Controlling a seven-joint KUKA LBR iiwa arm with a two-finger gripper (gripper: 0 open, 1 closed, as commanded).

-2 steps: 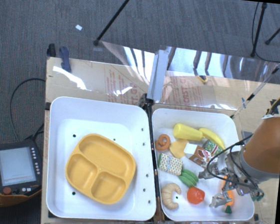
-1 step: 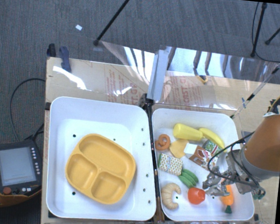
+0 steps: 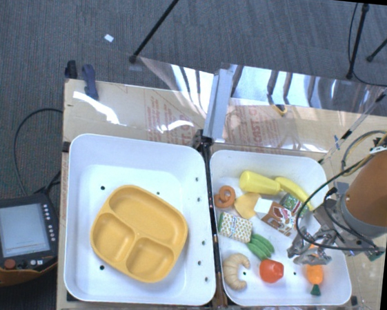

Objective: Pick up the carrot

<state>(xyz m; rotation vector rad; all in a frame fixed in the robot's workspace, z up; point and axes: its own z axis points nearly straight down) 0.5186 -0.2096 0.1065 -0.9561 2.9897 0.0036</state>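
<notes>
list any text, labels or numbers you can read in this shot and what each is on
Red printed lettering on the cardboard behind the right bin: mirrored or blurred, not readable.
Red lettering on the cardboard behind the left bin: too faint to read.
Printed small box in the right bin: too small to read.
Patterned packet: print not legible.
Handheld pendant screen: blank glare, nothing readable.

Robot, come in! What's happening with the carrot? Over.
Gripper low in right bin, just above the carrot. Carrot lying on bin floor. Tomato close on its left.
</notes>
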